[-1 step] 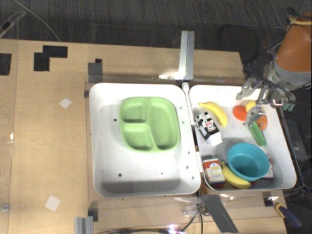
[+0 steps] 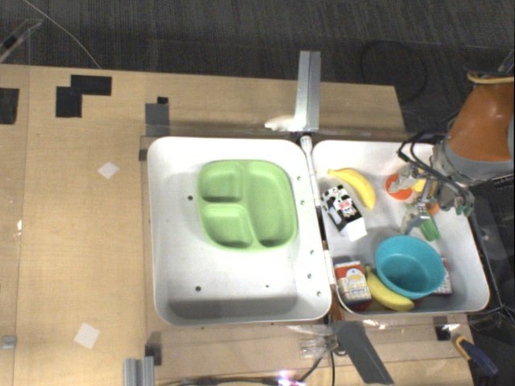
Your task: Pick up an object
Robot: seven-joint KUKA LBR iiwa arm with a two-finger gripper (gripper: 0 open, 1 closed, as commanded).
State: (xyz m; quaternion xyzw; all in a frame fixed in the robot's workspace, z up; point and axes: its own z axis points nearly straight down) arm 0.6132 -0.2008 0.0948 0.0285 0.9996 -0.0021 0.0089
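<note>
Tray (image 2: pixel 245 203) in left bin (image 2: pixel 165 240)

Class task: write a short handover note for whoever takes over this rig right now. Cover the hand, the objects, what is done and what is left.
Hand: low at the right bin's far right side, by small orange and green items; grip unclear.
Right bin: two bananas, upper and lower, blue bowl, black-and-white carton, red box.
Left bin: green divided tray.
Done: no object visibly lifted.
Left: secure one object and raise it.
</note>
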